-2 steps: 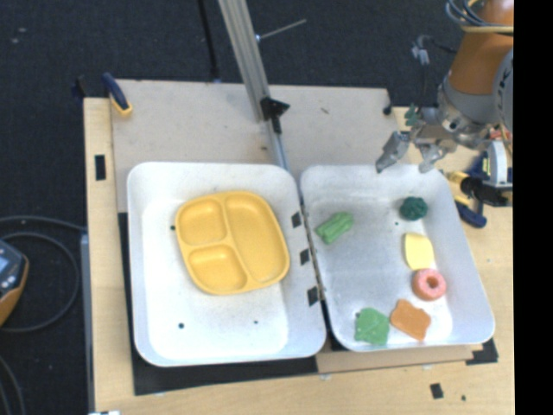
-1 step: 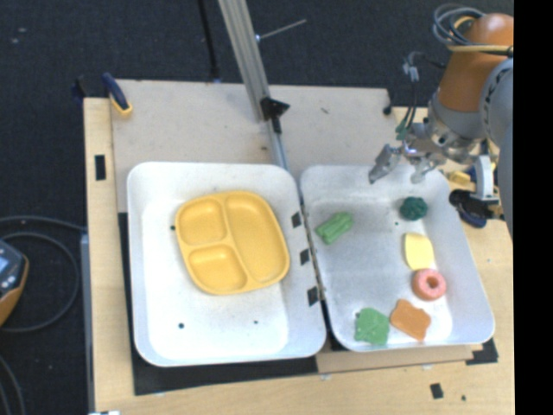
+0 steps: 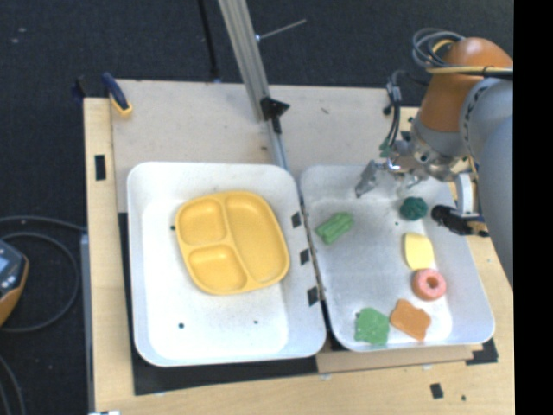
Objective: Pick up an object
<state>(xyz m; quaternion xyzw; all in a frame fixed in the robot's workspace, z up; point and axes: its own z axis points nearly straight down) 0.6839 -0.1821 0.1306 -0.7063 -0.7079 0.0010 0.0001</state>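
A green block and orange piece lie nearest; the hand hovers open, empty.

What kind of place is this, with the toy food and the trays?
Probably a robot test lab: a robot arm reaches over two white bins on a bench, one holding a yellow divided plate, the other small toy foods like a pink donut.

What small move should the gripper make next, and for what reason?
Probably it should shift toward the dark green ball and lower onto it. The gripper sits over the far part of the right bin with nothing between its fingers, and that ball is the nearest toy, lying apart from the others.
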